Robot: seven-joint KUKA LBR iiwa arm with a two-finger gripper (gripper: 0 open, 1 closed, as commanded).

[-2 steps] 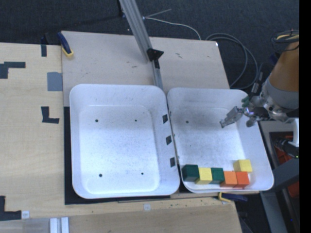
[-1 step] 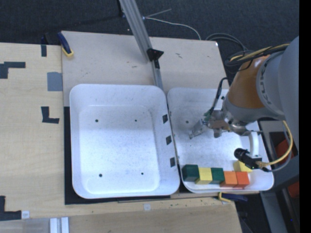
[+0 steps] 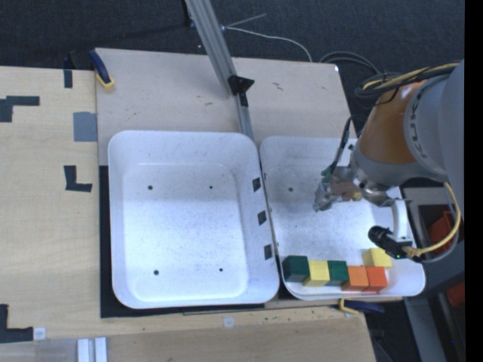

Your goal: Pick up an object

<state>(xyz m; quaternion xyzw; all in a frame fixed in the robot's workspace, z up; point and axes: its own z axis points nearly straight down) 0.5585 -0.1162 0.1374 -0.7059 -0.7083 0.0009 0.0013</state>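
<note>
On the left we see the left bin (image 3: 185,217); beside it, the right bin (image 3: 298,164). Over its middle our gripper (image 3: 324,200) hangs, fingers close together, gripping nothing. Along the near wall, well apart from it, sit coloured blocks (image 3: 336,271): green, yellow, green, orange.

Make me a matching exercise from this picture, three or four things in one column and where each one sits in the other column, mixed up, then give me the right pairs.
Things:
1. green block
2. orange blocks
3. gripper
4. blue and yellow clamp

Places:
A. on the bench beyond the left bin, near the far left corner
B. over the middle of the right bin
C. left end of the block row along the right bin's near wall
D. right end of that same row

Pairs: 1-C, 2-D, 3-B, 4-A
</note>
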